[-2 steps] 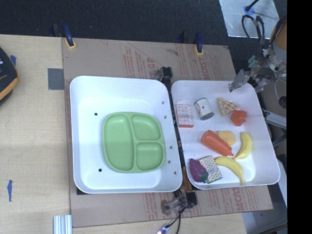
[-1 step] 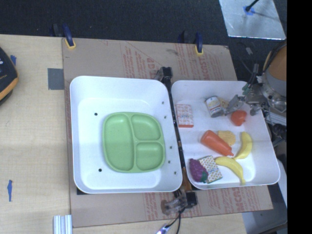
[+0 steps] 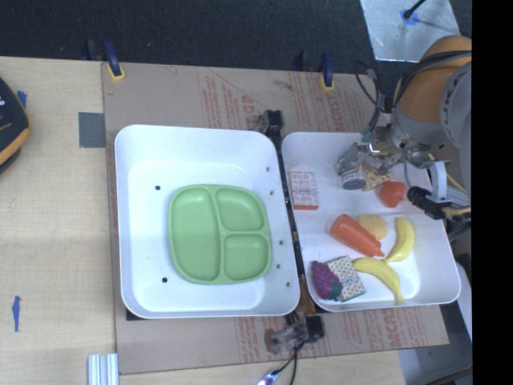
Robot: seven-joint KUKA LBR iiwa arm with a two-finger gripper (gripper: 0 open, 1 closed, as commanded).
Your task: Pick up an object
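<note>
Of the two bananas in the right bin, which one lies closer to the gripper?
The upper banana, curving beside the carrot, lies closer to the gripper. The other banana lies farther down, toward the bin's front edge.

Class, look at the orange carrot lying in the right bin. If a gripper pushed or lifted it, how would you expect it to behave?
The carrot looks like smooth moulded plastic, so probably stiff and light. Its rounded, tapered body suggests it may roll or swing sideways when pushed. The glossy surface could slip from the gripper, and it lies against the corn cob, which would likely shift too.
</note>
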